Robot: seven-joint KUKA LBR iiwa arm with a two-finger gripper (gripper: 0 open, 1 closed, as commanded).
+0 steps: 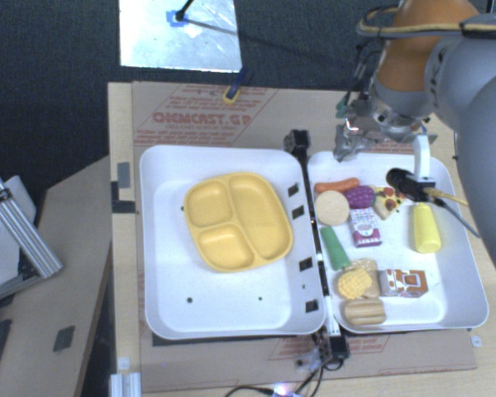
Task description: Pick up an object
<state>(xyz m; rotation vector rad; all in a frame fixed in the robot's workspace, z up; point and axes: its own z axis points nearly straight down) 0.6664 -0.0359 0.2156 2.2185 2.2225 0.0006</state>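
Observation:
My gripper hangs over the far left corner of the right bin, with nothing seen in it. Just in front of it lie an orange sausage, a round beige biscuit and a purple bunch of grapes. Further along are a pink and white packet, a green stick, a yellow corn piece, a brown bun, a small brown and white carton, a yellow bottle and a small pizza slice.
The left bin holds a yellow divided tray. A black divider runs between the two bins. Cardboard lies under the bins, and a shiny square sheet sits behind them.

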